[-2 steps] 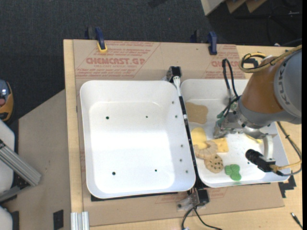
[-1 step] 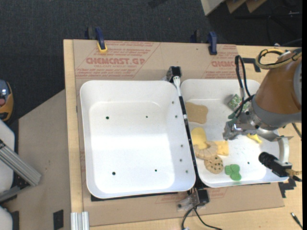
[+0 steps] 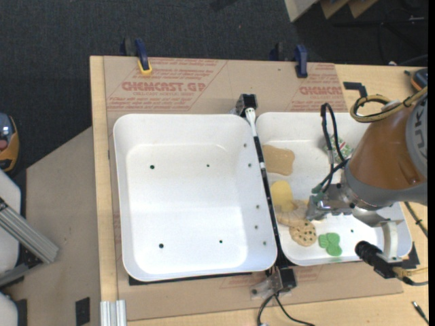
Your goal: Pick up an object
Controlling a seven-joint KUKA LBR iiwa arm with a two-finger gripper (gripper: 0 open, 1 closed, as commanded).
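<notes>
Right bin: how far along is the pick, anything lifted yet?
Done: the arm has reached into the right bin, with the gripper low over the clutter. In hand: nothing visibly; the yellow block, tan flat piece, spotted cookie and green piece all lie on the bin floor. Left: grasp one and lift it. The left bin holds none of them.

bins white; arm grey with orange band; block yellow; cookie tan, dark dots; toy green; clamps blue

Lab: clamped bench, white bins
</notes>
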